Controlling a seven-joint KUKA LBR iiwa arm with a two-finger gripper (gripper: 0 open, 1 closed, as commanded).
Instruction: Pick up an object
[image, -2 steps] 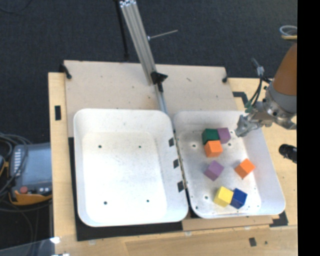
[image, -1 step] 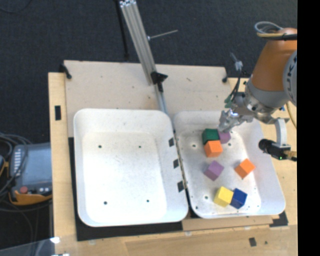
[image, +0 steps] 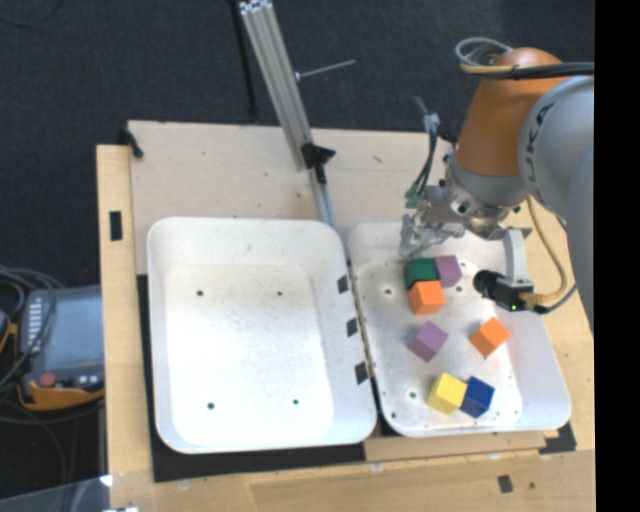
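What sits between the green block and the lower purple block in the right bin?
An orange block lies between the green block and the purple block, touching the green one, in the camera view.

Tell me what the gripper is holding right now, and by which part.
Cannot be told. The gripper hangs just above the green block in the right bin, but no block shows between its jaws.
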